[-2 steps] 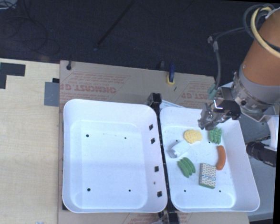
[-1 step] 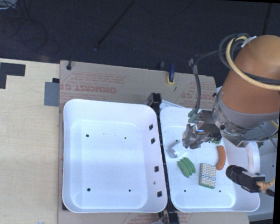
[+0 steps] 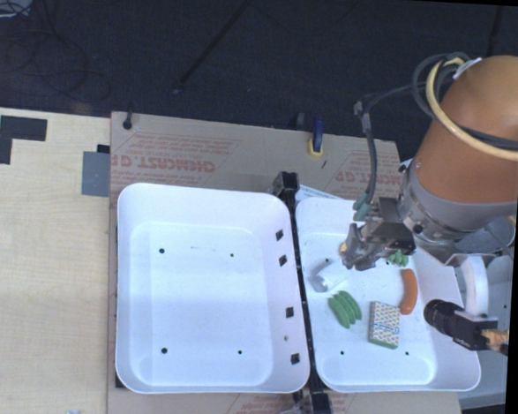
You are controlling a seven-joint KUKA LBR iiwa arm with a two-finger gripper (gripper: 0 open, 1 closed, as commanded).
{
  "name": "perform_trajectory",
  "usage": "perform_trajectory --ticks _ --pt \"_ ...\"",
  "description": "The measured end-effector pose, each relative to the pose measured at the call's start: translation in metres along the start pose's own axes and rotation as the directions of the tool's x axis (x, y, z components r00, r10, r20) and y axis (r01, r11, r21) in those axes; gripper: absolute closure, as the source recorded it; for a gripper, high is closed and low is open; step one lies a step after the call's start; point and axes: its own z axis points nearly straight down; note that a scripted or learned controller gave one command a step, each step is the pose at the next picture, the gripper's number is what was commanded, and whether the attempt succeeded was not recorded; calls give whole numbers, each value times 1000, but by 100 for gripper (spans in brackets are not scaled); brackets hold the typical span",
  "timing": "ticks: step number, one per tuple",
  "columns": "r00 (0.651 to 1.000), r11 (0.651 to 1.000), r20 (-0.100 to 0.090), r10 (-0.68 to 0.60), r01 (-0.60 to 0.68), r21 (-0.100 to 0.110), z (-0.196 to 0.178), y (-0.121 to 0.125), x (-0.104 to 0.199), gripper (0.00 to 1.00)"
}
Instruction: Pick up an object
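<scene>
Nearest the camera in the right bin [image 3: 446, 378], a patterned block [image 3: 384, 324] is seen, with a green pod-shaped item [image 3: 345, 308] just beside it and an orange piece [image 3: 408, 291] beyond. The pod, probably light and slightly soft, is best taken across its middle. Farther back, the end effector [image 3: 363, 251] hangs above the pod; its opening cannot be told.

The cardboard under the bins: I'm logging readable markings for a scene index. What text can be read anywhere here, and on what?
Red print on the cardboard sheet, upside down and repeated: too blurred to read with certainty.
Small patterned box in the right bin: markings too small to read.
</scene>
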Motion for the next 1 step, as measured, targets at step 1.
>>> perform_trajectory --ticks 1 --pt "1000 1000 1 -3 3 4 -9 0 -1 100"
